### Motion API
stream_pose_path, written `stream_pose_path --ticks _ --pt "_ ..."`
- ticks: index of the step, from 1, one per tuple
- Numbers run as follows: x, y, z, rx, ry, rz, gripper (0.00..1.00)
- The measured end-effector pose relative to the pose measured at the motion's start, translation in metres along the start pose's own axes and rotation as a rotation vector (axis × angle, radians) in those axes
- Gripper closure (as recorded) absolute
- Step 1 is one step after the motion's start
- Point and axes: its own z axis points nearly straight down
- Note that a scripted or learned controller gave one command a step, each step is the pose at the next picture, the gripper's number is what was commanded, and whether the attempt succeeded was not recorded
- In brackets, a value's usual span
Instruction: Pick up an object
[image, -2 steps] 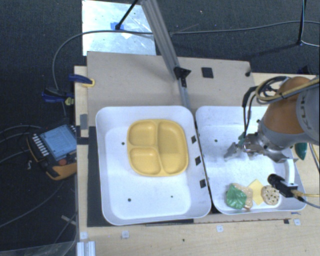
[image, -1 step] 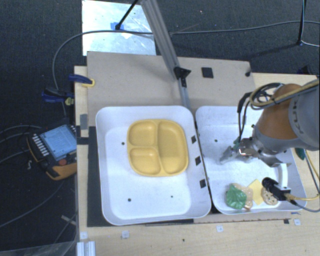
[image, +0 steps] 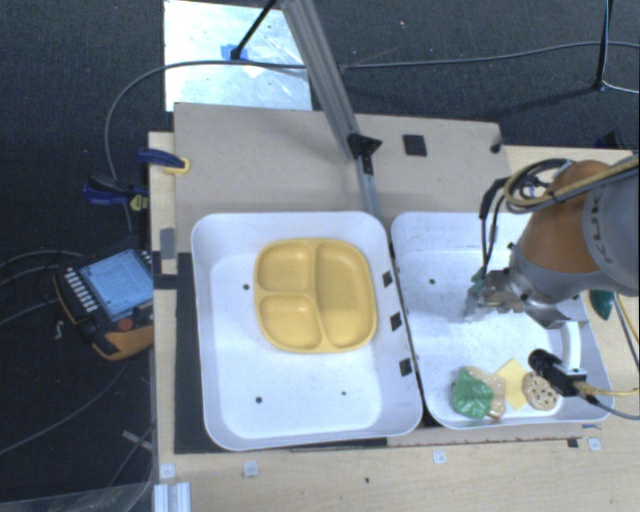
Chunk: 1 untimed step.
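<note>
1. Gripper (image: 478, 297) hangs low over the right bin (image: 430, 250), near that bin's middle, with the orange-banded wrist (image: 555, 235) just behind it on the side the arm reaches in from.
2. Whether its tips are spread or pressed together I cannot tell; they blur into a small dark-green cluster against the white floor, and nothing can be seen between them.
3. Candidate objects lie together toward the bin's near edge, nearer the camera than the fingertips and apart from them: a green leafy piece (image: 470, 397), a yellow cheese-like slice (image: 513, 378) just beside it, and a round cookie with dark specks (image: 541, 393) touching the slice's far side.
4. A yellow divided plate (image: 315, 295) sits in the left bin (image: 225, 400), well apart from the fingertips, across the wall between the two bins.
5. By my judgement the step in hand is the approach: the tool is down in the bin but not over any item, so no grasp has been made.
6. The next move calls for shifting toward the near edge until one item sits under the tips, then descending. The cluster is tight, so choosing the green piece at its outer end may avoid nudging the neighbours.
</note>
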Motion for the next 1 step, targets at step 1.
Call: stream_pose_path --ticks 1 --pt "0.0039 0.0011 -0.0635 0.008 0.004 -0.004 1.00"
